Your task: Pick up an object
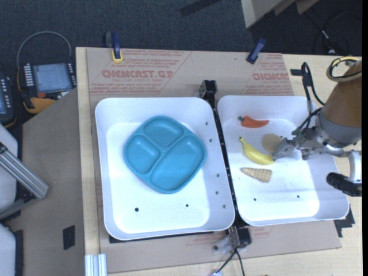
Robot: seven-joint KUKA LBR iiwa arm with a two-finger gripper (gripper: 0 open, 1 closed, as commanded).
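gripper [286, 149] beside round tan object [271, 141] | curved yellow banana [255, 153] | ridged cone [256, 174]

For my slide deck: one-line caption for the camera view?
Gripper reaches among banana, carrot and cone in right bin; blue plate in left.

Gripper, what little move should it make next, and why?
Probably ease down a touch and close. The gripper sits in the right bin right beside the tan lump and the banana, and I can't see anything held yet.
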